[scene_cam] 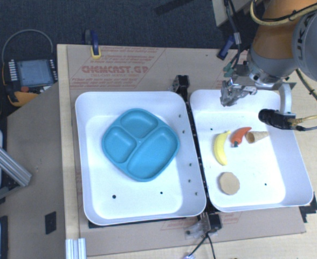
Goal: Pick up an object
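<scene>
From above, the gripper (233, 97) hangs over the far edge of the right bin (288, 185), near its back left corner. Its fingers are small and dark against the white floor, and whether they stand wide or narrow cannot be told; nothing shows between them.

The things to pick lie nearer the camera than the gripper, in the middle of the right bin. A yellow banana (221, 148) lies almost straight below the gripper, well apart from it. Just beside the banana, to its right, is a red-orange piece (240, 135), possibly a pepper or carrot, too small to tell. Touching or almost touching that piece is a tan cone (257, 136) pointing right. Nearer still, apart from the others, lies a round tan disc (229, 183), like a biscuit.

Count: four loose things in the right bin, one of each kind. The left bin (94, 182) holds one blue divided plate (140, 144) with three compartments, lying flat near its centre.

The arm (280, 31) is cut off at the top right corner.
</scene>
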Action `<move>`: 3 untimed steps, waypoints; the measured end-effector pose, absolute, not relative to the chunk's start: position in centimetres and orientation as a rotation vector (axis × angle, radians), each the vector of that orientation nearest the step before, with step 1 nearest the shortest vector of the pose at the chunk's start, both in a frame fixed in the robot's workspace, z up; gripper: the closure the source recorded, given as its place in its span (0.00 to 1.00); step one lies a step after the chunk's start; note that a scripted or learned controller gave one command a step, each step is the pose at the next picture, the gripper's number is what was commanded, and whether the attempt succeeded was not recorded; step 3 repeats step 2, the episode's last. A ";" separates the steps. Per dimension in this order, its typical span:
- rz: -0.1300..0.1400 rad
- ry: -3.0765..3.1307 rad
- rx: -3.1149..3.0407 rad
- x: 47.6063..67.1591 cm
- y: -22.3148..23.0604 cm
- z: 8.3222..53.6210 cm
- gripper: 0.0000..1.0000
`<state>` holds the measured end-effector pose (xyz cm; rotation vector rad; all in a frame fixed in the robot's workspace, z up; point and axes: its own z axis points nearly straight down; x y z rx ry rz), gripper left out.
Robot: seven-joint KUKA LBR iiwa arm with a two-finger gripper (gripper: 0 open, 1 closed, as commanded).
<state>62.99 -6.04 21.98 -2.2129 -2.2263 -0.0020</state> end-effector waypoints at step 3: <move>-0.004 -2.228 -2.214 62.5 5.4 21.5 1.00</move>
